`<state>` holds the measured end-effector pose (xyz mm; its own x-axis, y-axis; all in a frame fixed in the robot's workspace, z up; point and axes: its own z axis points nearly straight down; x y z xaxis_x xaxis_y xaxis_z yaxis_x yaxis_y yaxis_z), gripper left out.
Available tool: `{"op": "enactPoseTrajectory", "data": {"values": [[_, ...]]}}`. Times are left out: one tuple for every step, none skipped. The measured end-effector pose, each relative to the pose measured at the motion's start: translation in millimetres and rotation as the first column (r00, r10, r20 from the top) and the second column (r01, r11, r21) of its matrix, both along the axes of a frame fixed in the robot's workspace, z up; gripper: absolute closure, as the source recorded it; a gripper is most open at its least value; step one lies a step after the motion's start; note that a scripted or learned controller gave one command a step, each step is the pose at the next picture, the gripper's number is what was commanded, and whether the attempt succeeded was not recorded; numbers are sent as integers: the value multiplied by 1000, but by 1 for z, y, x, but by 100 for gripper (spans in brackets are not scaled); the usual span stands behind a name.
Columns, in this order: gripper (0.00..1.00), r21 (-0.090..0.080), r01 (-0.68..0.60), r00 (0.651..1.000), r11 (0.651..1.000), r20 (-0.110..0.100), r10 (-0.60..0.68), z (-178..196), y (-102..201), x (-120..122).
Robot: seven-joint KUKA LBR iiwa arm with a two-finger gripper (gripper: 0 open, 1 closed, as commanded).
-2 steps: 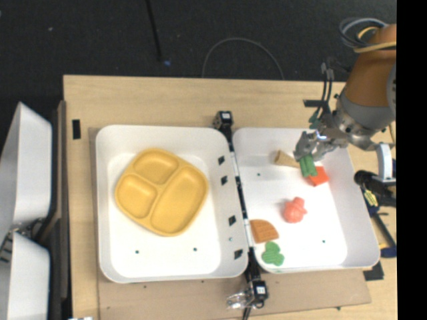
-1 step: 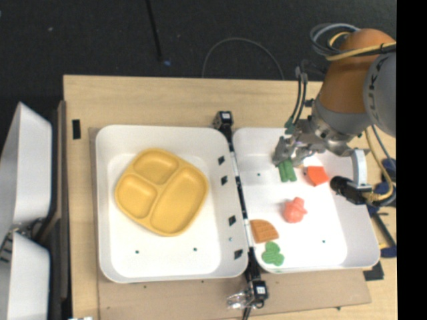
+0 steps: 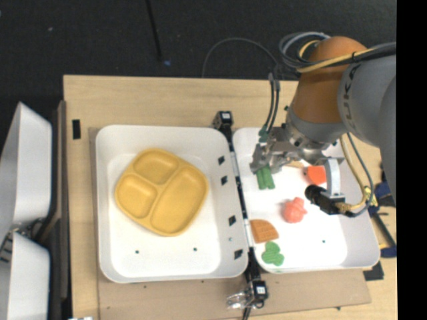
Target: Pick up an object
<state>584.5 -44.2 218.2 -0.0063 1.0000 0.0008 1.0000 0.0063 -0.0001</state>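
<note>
On my left the yellow plate (image 3: 161,191) sits alone in the left bin (image 3: 107,259). In the right bin (image 3: 353,255), my claw (image 3: 265,167) hangs over the green block (image 3: 266,179), near the divider; I cannot tell how its jaws stand. I worry it clips the bin wall or nudges the block aside. The pink toy (image 3: 293,210) lies just right, crowding any retry.

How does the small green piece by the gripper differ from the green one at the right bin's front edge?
The dark green, blocky, elongated piece lies under the gripper at the right bin's back-left. The brighter green, rounded, lobed piece sits at the front-left corner, away from the gripper. Both are small and green.
</note>
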Motion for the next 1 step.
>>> {"op": "enactPoseTrajectory", "data": {"values": [[100,2,-1,1000,1000,1,1,12,49,-23]]}}
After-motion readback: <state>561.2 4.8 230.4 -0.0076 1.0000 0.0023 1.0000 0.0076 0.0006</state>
